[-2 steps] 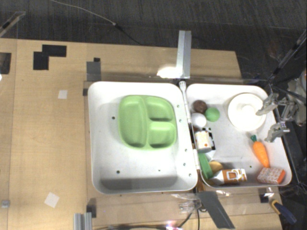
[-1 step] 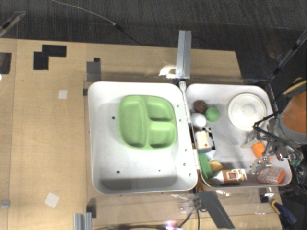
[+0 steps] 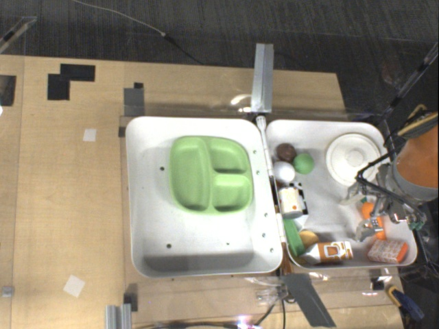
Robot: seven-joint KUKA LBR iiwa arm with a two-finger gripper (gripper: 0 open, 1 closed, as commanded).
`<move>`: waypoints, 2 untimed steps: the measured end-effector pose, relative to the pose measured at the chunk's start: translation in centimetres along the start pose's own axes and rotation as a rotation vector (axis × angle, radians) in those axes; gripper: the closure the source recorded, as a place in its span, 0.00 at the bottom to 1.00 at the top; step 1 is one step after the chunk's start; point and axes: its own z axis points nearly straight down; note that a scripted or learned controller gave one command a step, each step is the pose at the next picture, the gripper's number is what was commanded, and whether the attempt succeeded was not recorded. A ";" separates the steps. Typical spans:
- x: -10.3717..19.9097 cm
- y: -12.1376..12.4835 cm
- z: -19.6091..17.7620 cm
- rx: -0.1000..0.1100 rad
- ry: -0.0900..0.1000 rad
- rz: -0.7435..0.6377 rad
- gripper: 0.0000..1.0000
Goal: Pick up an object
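Gripper (image 3: 374, 214) low over right bin (image 3: 322, 132), near its right wall, among cables; finger spacing impossible to tell, nothing visibly held. Just below it, red-orange packet (image 3: 385, 251) in bin's near right corner. White bowl (image 3: 352, 155) upside of gripper at far right. Brown ball (image 3: 285, 152), green ball (image 3: 304, 162), white ball (image 3: 285, 173) clustered by divider; small white box (image 3: 291, 200) below them. Orange-labelled bottle (image 3: 329, 252) lying along near wall. Left bin (image 3: 147, 252) with green divided tray (image 3: 210, 174) in middle.
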 end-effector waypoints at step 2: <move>0.6 0.4 -1.5 0.004 -0.022 0.055 1.00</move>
